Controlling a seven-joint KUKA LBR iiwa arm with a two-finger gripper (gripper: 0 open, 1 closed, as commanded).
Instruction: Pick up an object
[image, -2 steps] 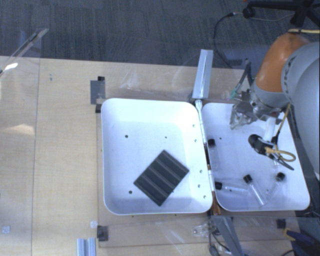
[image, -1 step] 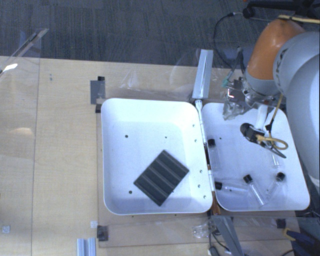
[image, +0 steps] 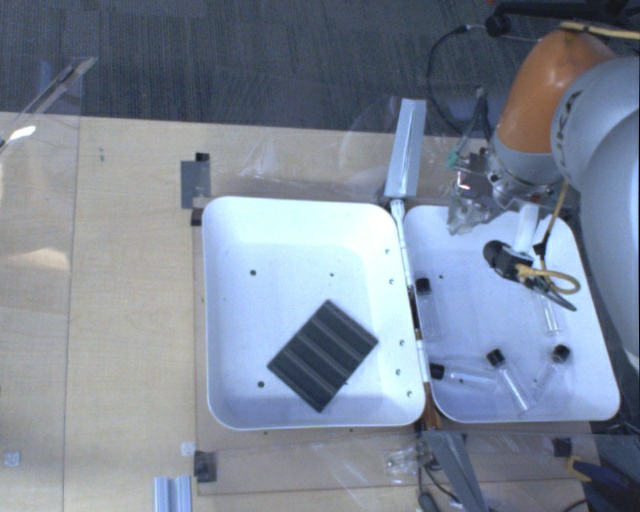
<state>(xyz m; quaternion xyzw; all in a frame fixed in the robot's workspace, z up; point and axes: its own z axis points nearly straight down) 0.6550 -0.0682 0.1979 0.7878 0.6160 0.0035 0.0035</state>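
The gripper (image: 468, 208) is seen above the far-left corner of the right bin (image: 600, 400); how far it is opened cannot be told. The grey arm (image: 600, 130) is bent in from the right. A dark ribbed block (image: 323, 355) lies in the left bin (image: 230, 300).

A light wooden bench (image: 100, 300) is seen carrying 2 shallow white bins side by side, the left bin (image: 240, 230) and the right bin (image: 600, 390). A metal bar (image: 405, 160) is positioned behind their junction. Dark carpet (image: 220, 60) is visible beyond the bench.
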